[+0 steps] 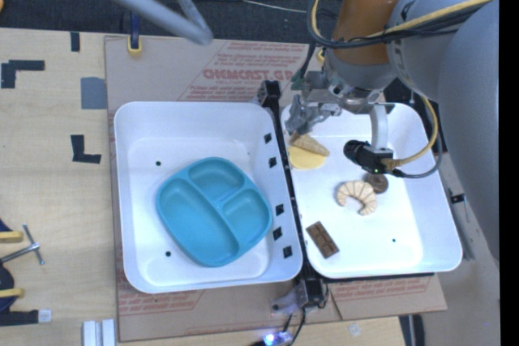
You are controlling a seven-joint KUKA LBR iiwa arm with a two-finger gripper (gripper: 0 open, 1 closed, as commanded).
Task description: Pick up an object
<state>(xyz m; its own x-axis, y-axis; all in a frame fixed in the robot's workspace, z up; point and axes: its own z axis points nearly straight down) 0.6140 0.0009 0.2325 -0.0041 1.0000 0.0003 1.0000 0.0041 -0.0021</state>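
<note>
The gripper (302, 119) is positioned over the right bin's (422, 251) far left corner, directly above the yellow wedge (306, 155). Jaw state cannot be determined. A croissant (358, 196) lies nearby.

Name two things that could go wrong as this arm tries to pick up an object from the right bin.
1. The gripper sits right over the pale yellow wedge, which lies close against the divider between the bins; the fingers may strike that wall or pinch only an edge.
2. The croissant and chocolate bar lie close by in the same bin, so a missed grab could knock them about.
</note>
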